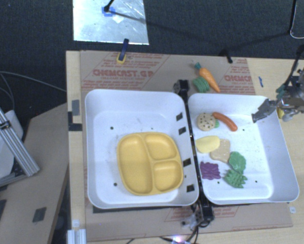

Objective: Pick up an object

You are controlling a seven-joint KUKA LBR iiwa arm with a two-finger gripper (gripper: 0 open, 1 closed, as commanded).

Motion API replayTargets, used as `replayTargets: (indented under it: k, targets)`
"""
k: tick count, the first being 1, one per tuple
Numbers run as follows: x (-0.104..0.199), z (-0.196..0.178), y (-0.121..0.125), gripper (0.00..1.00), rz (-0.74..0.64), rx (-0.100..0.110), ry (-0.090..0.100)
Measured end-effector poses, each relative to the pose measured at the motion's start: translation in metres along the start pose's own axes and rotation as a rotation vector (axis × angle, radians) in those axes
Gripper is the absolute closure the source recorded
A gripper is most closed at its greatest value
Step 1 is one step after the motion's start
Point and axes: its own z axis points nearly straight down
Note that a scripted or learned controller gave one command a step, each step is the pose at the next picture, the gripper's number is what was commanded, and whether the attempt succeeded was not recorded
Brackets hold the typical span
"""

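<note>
Tool (261, 112) position: over the upper right part of the right bin (279, 151), entering from the right edge of the camera view. How far the tool is open cannot be told at this size, and nothing shows in its grasp.

Nearest candidate: the sausage (225, 121), lying on the bin floor to the left of the tool and slightly lower in the view. Its long axis runs from upper left to lower right. The cookie (206, 121) touches or nearly touches its left end.

Further items, grouped toward the bin's left and lower middle:
- yellow piece (208, 144)
- bread slice (221, 151)
- purple piece (210, 171)
- two green pieces (236, 169)

Room: the bin floor between the tool and the sausage is bare. The left bin (101, 111) holds a yellow divided plate (149, 162). A toy carrot (208, 78) lies on the bench (50, 131) outside both bins.
</note>
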Motion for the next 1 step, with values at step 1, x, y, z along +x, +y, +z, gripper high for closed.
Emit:
replayTargets:
  k: [1]
  targets:
    - [-0.0059, 0.1118, -0.0479, 0.0, 0.004, 0.011, 0.003]
